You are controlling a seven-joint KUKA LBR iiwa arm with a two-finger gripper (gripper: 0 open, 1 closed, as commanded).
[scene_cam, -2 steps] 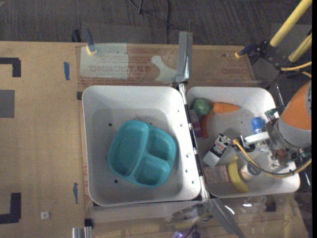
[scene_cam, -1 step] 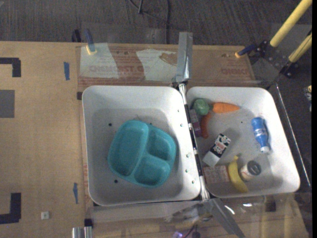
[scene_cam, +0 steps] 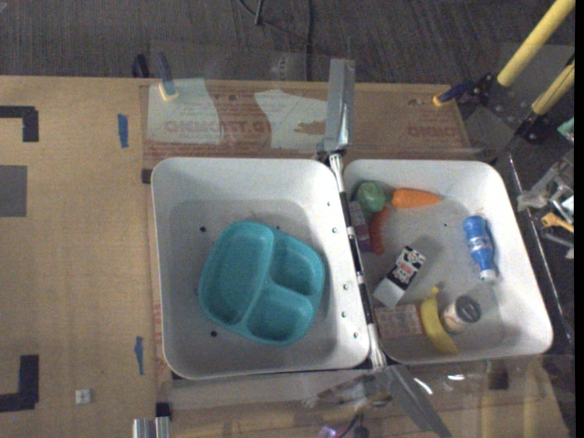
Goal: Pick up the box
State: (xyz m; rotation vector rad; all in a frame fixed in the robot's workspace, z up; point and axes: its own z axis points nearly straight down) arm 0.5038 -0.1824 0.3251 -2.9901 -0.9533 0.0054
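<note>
Two shallow white bins side by side. Left bin [scene_cam: 173, 245]: one teal divided plastic tray [scene_cam: 262, 283].

Right bin [scene_cam: 511, 208]: one small black-and-white carton box [scene_cam: 402, 276] at centre-left, lying tilted. Around it: one green round item [scene_cam: 370, 195], one orange carrot [scene_cam: 415, 198], one blue bottle [scene_cam: 479, 246], one yellow banana [scene_cam: 435, 324] w/ a grey-capped jar [scene_cam: 461, 313] beside it.

Nothing lies on top of the box.

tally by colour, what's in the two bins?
Teal: 1, the divided plate
Green: 1, round item
Orange: 1, carrot
Blue: 1, bottle
Black-and-white: 1, box
Yellow: 1, banana
Total: 6 clearly identifiable; a few others are too unclear to sort.
</note>
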